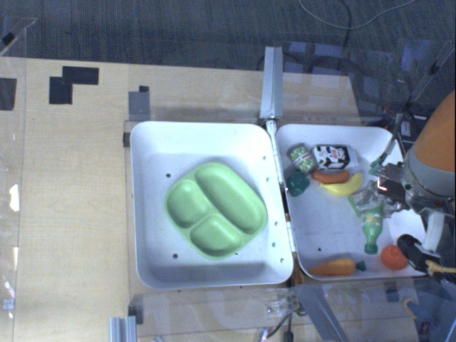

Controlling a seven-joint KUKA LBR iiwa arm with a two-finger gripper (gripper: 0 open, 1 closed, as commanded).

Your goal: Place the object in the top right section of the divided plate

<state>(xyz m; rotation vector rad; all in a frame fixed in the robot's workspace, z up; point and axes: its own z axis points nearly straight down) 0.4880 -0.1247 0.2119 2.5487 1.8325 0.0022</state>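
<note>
the divided plate, green with three sections, is located in the left bin. all three sections are seen bare, including the large far-right section that the task names as the target. no object has been placed, so the task is judged to be at its start.

the candidate objects are held in the right bin: a green can and a black-and-white carton at the far side, a banana with a red-orange item touching it, a dark green piece near the left wall, a green bottle, a carrot along the near wall, and an orange-red round item at the near right corner. which object is intended cannot be told.

the gripper is positioned over the right side of the right bin, just beyond the green bottle. whether it is apart, together or clamped on something cannot be determined, as the area is cluttered and blurred.

remaining steps are judged to be: an object is to be grasped, lifted, carried left across the bin walls, and released into the far-right section.
</note>
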